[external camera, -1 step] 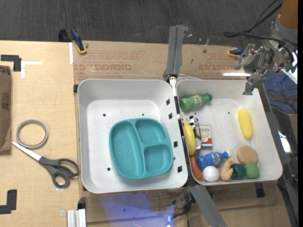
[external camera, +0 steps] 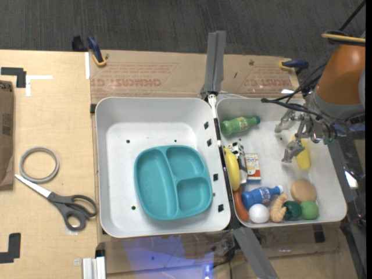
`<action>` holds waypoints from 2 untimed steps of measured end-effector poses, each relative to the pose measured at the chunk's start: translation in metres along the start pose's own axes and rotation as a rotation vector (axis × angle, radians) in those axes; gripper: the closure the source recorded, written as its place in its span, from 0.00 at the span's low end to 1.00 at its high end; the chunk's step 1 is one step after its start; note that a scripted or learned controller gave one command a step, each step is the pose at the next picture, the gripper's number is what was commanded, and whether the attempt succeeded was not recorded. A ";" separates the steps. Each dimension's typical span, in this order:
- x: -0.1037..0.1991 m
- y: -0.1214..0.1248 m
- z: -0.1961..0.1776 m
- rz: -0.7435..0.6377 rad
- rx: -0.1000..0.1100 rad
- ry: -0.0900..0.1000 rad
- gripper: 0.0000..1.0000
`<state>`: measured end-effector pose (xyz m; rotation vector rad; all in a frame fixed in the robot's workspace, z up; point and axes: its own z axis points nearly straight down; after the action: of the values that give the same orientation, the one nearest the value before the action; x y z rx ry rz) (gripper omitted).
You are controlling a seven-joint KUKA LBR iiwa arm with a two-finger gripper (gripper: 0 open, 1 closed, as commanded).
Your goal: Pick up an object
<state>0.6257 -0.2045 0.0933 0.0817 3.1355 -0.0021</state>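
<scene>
The yellow object (external camera: pixel 303 158) lay in the right bin (external camera: pixel 334 179), touching or just under the end effector (external camera: pixel 295 146), whose spread I could not tell. The step looked like closing in to grasp; next came a firm close and straight lift. Below it lay a brown ball (external camera: pixel 303 190) and green ball (external camera: pixel 310 210).

Two bins sit side by side on the tabletop (external camera: pixel 52 103), the left bin (external camera: pixel 110 156) at frame centre, the right bin (external camera: pixel 331 202) at the right. A divided tray (external camera: pixel 173 182) lies in the left bin. In the right bin, a bottle (external camera: pixel 239 124) lies at the upper left, a banana (external camera: pixel 232 168) along the left wall, and a ball (external camera: pixel 258 213) near the lower edge. Scissors (external camera: pixel 64 202) lie at frame left, below a tape ring (external camera: pixel 39 164).
</scene>
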 end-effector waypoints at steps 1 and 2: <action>0.018 -0.018 0.000 0.071 -0.001 0.001 0.00; 0.016 -0.016 -0.011 0.067 0.001 -0.005 1.00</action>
<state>0.6088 -0.2199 0.1041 0.1869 3.1264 -0.0036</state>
